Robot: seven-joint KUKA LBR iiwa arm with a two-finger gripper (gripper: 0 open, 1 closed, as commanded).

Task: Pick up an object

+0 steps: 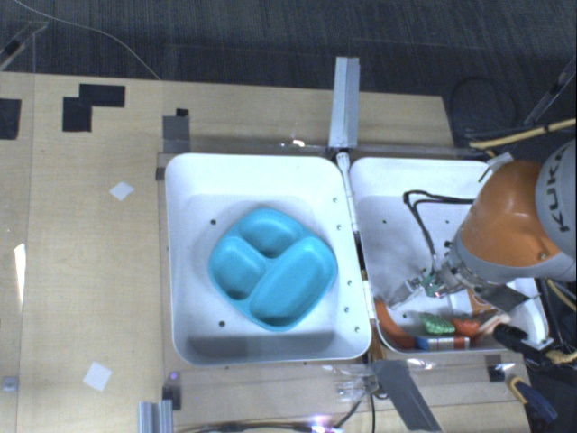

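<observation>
The arm is reaching in from the right edge of the frame, and its orange band is sitting over the right bin. The pincer is pointing down and to the left, hanging low over the lower part of that bin. Whether it is released or clenched cannot be told; the tip is small and partly masked by the wrist.

Several small objects are lying along the lower wall of the right bin: an orange curved piece at lower left, a green item beside it, and a red item just below. The pincer is sitting just above this group, with none of them visibly lifted.

The left bin is carrying a blue divided tray at its centre, lying flat with three compartments. Both bins are resting side by side on the desk, touching along their shared edge.
</observation>
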